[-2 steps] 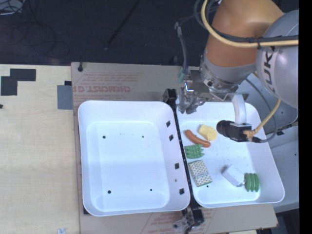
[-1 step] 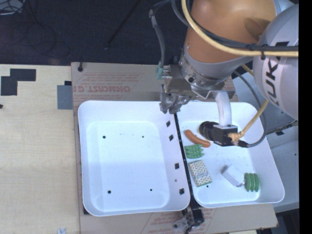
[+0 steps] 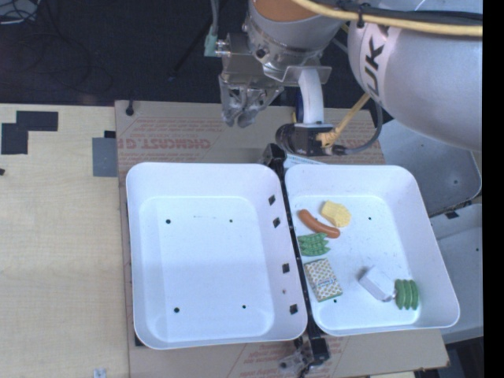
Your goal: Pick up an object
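My gripper (image 3: 242,110) hangs high above the bench, over the cardboard behind the far edge of the left bin (image 3: 157,181). Its fingers point down, close together, with nothing visible between them. The right bin (image 3: 425,235) holds several small items: an orange-red sausage (image 3: 318,223), a yellow chip-like piece (image 3: 336,213), a green pea pod (image 3: 313,245), a patterned flat packet (image 3: 323,279), a grey-white block (image 3: 376,284) and a green ridged item (image 3: 406,294).
Both bins rest on a cardboard sheet (image 3: 189,132) on a pale wooden bench (image 3: 55,242). A black clip strip (image 3: 285,242) joins the bins. Cables and a yellow hose (image 3: 346,124) hang behind the right bin under the arm's big grey body (image 3: 425,53).
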Motion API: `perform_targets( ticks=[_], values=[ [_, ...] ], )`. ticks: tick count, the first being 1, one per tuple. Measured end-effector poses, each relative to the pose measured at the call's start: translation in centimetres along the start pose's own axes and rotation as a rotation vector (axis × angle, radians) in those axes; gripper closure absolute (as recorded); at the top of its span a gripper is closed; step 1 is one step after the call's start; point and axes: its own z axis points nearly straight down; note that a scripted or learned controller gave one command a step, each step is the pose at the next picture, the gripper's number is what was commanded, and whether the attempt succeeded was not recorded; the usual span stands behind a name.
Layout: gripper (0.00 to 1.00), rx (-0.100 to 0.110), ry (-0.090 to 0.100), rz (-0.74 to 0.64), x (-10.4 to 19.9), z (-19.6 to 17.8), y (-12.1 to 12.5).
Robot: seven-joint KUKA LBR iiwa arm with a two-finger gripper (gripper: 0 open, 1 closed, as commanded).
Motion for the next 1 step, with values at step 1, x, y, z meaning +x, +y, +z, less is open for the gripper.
perform_targets(
  ticks=[1],
  values=[
    [1.00,-0.001,0.004,-0.004,5.55,-8.94,-3.79]
  ],
)
